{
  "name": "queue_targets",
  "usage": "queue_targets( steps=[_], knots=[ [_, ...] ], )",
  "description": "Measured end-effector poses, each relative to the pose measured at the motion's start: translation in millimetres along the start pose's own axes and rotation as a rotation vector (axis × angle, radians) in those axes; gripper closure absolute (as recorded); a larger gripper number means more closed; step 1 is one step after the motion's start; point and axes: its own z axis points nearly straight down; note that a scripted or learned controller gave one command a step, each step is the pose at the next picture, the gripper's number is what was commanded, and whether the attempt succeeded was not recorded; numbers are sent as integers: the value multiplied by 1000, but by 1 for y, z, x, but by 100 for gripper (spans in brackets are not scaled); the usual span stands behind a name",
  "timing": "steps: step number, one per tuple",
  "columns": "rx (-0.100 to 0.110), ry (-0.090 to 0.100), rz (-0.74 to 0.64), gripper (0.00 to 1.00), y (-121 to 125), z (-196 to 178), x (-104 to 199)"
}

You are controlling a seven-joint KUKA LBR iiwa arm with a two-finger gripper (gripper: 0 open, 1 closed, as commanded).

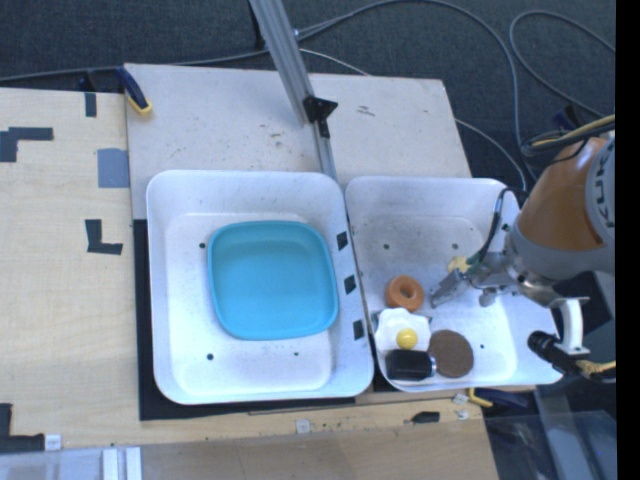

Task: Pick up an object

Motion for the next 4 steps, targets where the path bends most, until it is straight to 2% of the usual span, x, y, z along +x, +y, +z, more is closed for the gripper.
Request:
queue_targets(
  steps=[1,4],
  knots=[
    [-3,0,-1,100,1,-12,0],
    [-8,-2,0,100,2,-141,11]
  ],
)
